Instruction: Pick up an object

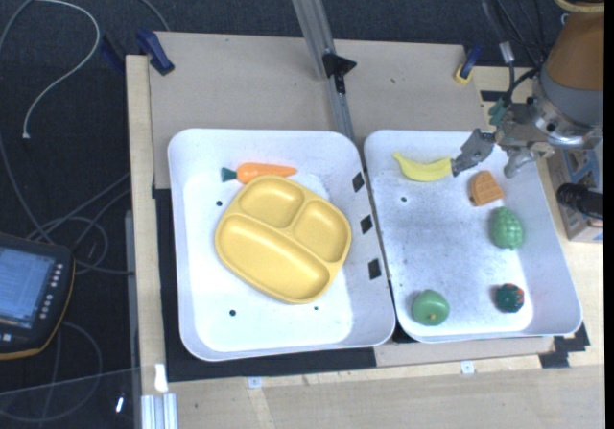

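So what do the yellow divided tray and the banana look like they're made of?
The yellow tray looks like moulded plastic: uniform colour, smooth rounded compartment ridges, a soft sheen. The banana is probably a plastic toy: flat, even yellow with no natural marks, though it is too small to be sure.

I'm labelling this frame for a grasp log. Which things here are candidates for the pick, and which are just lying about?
Candidates for the pick, right bin:
banana, nearest the gripper
orange waffle piece
light green vegetable
green apple
dark round fruit

Lying about:
yellow divided plate, left bin
carrot above the plate
tablet and cables beside the bench
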`<state>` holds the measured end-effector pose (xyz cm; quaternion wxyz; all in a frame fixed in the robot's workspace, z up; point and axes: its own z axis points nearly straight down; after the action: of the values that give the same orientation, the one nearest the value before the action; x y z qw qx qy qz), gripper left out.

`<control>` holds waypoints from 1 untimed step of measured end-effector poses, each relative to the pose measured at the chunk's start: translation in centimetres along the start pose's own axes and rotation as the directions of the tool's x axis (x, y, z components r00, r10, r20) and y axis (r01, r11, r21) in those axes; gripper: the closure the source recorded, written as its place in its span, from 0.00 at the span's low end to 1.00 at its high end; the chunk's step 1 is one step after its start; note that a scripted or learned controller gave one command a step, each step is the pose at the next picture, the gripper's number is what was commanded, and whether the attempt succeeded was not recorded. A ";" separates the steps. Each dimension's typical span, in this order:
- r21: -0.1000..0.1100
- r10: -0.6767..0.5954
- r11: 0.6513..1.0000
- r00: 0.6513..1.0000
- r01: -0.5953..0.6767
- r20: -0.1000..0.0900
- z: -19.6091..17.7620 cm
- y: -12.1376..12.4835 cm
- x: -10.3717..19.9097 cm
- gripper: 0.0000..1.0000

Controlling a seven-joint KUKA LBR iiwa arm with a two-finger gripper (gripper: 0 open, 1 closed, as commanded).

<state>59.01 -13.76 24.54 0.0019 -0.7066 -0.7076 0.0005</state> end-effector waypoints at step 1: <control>0.000 0.000 1.000 1.000 0.000 0.000 0.0 0.0 0.0 0.00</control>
<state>59.01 -13.76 24.55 0.0018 -0.7067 -0.7075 0.0004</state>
